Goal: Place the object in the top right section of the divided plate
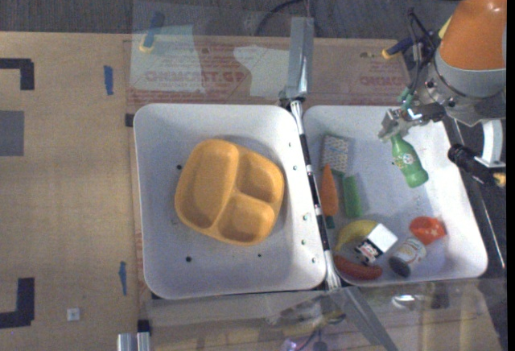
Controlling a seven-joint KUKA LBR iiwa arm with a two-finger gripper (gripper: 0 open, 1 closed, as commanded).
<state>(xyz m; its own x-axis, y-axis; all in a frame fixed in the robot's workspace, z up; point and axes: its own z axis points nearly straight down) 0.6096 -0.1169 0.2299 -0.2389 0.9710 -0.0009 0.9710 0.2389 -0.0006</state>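
A yellow divided plate (229, 191) with three sections lies in the left bin (157, 261). My gripper (398, 124) hangs over the upper part of the right bin (467, 261), well to the right of the plate. A green bottle (410, 164) points its cap end up into the fingertips, and the gripper is shut on that neck. The bottle's body slants down and to the right below the gripper.
The right bin also holds an orange carrot (329, 190), a green stick (352, 195), a speckled grey card (336, 152), a yellow piece (356, 231), a white box (376, 244), a red item (427, 229) and a small can (407, 254). A metal divider (310, 196) separates the bins.
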